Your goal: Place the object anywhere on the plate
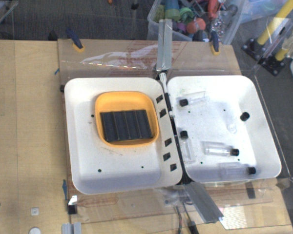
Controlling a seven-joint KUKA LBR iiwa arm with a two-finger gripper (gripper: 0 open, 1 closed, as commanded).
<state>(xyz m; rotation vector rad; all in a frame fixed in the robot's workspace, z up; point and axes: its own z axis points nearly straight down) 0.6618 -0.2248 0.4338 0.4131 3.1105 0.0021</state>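
Note:
An orange square plate point(124, 100) sits in the left white bin point(83, 167), toward its back. A black ribbed rectangular object point(126, 126) lies flat on the plate and covers most of its floor. Its near edge reaches the plate's front rim.
The right bin point(263, 145) holds several clear vials with black caps, among them one point(193, 100) at the back and one point(219, 151) near the front, plus a loose black cap point(244, 116). A tub of colourful toys point(195, 9) stands behind the bins. Black clips point(167, 141) line the wall between them.

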